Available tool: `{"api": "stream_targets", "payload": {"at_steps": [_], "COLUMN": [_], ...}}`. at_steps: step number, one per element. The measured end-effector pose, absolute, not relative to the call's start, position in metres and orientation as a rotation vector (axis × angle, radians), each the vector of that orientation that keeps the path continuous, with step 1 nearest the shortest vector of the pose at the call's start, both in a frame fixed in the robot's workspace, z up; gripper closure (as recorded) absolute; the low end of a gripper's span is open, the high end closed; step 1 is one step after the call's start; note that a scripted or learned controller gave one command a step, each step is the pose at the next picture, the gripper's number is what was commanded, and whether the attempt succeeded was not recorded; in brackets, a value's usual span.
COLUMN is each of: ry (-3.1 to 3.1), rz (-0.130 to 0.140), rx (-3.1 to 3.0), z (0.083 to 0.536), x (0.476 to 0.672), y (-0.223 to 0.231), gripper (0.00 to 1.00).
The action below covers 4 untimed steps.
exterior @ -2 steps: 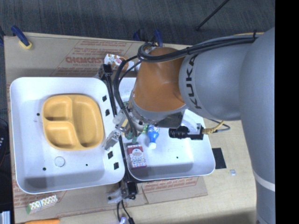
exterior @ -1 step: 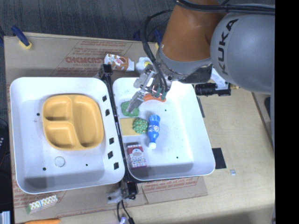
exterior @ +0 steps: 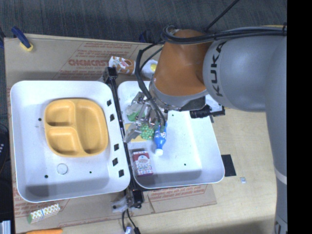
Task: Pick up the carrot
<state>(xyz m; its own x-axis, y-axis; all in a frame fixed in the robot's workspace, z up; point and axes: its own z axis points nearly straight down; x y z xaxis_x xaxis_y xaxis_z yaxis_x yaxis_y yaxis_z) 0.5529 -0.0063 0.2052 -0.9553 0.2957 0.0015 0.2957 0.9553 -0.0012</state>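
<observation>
The hand (exterior: 142, 117) is hanging over clutter in the right bin (exterior: 195, 145); I cannot tell how wide it is standing. What looks like the carrot (exterior: 46, 231) is lying left-to-right on the surface (exterior: 243, 199), well apart, at the near left, past the left bin (exterior: 17, 130).

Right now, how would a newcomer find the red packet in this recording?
Start at the right white bin, under the arm. Against its left wall, toward the view's bottom edge, lies the red packet. It is flat and rectangular, unlike the rounded blue bottle above it.
</observation>
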Motion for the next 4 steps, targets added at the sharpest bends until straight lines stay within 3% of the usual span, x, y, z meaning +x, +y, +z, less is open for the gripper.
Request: {"api": "stream_targets", "payload": {"at_steps": [1,2,3,4], "ry": [-3.008,-3.07,-3.132,-3.123], "rz": [0.002,0.002,0.002,0.001], "rx": [-0.907,-0.653,-0.207,0.306], "z": [0.192,0.192,0.192,0.192], "x": [0.565,0.561,0.541,0.517], "y": [0.051,0.027,0.033,0.071], "gripper": [0.0,0.0,0.0,0.0]}}
